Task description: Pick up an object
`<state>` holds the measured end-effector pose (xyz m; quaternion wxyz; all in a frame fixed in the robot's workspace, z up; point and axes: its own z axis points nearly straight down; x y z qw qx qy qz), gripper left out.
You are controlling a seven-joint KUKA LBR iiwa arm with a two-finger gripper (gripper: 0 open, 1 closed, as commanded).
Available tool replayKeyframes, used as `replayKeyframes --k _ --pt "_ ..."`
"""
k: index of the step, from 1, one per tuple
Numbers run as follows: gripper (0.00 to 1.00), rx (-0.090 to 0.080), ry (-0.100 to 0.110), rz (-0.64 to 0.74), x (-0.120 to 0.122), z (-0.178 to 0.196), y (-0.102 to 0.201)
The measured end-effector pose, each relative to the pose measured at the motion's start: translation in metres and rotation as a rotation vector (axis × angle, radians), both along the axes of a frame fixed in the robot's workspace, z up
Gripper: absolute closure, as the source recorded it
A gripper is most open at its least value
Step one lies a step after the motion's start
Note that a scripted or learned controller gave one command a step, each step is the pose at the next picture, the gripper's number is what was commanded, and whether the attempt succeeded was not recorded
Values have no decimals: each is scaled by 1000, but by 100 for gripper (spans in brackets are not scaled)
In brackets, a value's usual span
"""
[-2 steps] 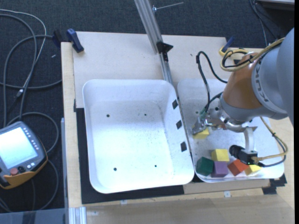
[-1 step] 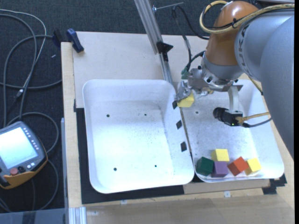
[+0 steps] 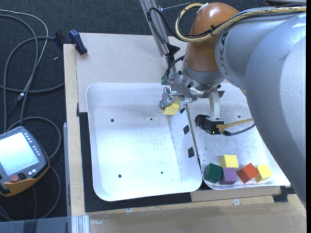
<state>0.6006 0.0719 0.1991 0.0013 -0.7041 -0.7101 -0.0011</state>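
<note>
Gripper [image 3: 170, 102] clamped on yellow block [image 3: 171, 109] above left bin [image 3: 97, 93], no legible writing

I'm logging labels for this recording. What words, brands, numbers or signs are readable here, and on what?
None can be read.
Handheld control unit: its screen is a pale blur, nothing legible.
Blocks: plain faces.
Arm: no legible marking.
</note>
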Motion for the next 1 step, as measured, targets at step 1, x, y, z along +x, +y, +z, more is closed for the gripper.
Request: replayKeyframes --k 1 --pt "100 -5 -1 -8 11 0 -13"
